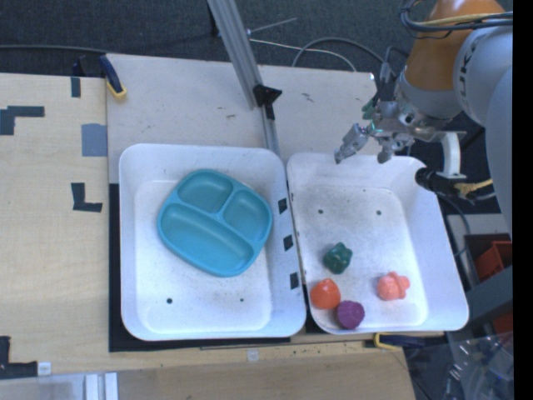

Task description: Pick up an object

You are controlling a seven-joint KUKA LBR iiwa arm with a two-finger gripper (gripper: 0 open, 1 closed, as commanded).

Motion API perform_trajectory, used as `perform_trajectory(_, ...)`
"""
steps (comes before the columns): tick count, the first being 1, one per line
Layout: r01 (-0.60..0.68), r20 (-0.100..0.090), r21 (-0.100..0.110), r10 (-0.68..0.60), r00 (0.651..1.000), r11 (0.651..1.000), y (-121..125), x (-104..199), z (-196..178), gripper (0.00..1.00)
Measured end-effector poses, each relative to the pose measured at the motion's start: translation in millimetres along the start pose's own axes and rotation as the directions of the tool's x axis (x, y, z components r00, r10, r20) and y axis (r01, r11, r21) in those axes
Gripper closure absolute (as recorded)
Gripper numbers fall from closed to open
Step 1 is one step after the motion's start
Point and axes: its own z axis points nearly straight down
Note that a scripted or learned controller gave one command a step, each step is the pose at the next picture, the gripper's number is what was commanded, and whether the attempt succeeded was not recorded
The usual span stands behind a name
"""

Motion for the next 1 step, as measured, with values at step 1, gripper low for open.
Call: perform_trajectory(1, 0.0, 0.0, 0.0, 0.0, 1.0, 1.0, 0.0, -0.1, 0.0, 0.0)
